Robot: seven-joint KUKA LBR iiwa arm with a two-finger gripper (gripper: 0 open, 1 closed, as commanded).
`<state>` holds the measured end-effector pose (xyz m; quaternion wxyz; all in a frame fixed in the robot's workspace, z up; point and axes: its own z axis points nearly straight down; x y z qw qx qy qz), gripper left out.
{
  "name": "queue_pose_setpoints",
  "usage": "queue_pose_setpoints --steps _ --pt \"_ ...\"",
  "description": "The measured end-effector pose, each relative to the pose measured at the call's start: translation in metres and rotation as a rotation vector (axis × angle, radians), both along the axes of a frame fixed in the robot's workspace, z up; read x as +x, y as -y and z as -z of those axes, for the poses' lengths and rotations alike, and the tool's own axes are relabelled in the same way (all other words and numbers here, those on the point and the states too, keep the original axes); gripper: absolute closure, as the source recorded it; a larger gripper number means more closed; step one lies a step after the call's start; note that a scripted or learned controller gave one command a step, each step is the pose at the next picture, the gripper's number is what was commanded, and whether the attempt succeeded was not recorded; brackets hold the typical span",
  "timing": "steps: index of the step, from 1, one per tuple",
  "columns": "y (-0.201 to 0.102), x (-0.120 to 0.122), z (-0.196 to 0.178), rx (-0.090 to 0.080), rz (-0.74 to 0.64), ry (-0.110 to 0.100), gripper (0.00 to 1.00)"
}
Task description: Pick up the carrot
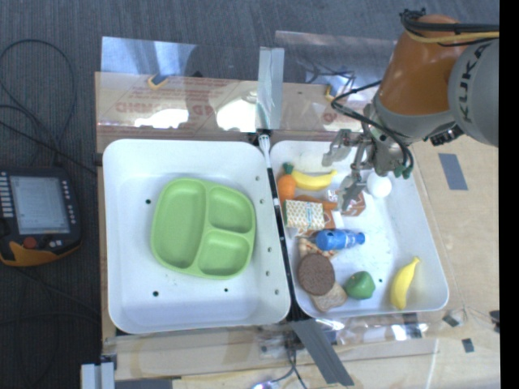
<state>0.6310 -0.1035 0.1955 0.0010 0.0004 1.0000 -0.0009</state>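
Note:
The carrot [286,186] is a short orange piece with a small green top. It lies at the upper left of the right bin [426,241], close to the divider. My gripper [353,183] hangs over the upper middle of that bin. It is to the right of the carrot and apart from it, with a yellow banana [312,179] lying between them. Nothing can be made out in its grasp.
A white egg-like ball [379,186] sits just right of the gripper. Below lie a patterned packet [304,215], a blue bottle [336,239], a brown round disc [315,274], a green fruit [359,284] and a second banana [403,282]. The left bin holds a green divided plate [203,227].

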Motion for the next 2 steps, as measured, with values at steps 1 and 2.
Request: queue_pose_setpoints --steps 1,2 --pt "-0.002 -0.003 0.076 -0.001 0.083 0.007 0.00" --pt "-0.009 0.025 0.105 0.004 0.202 0.012 0.00"
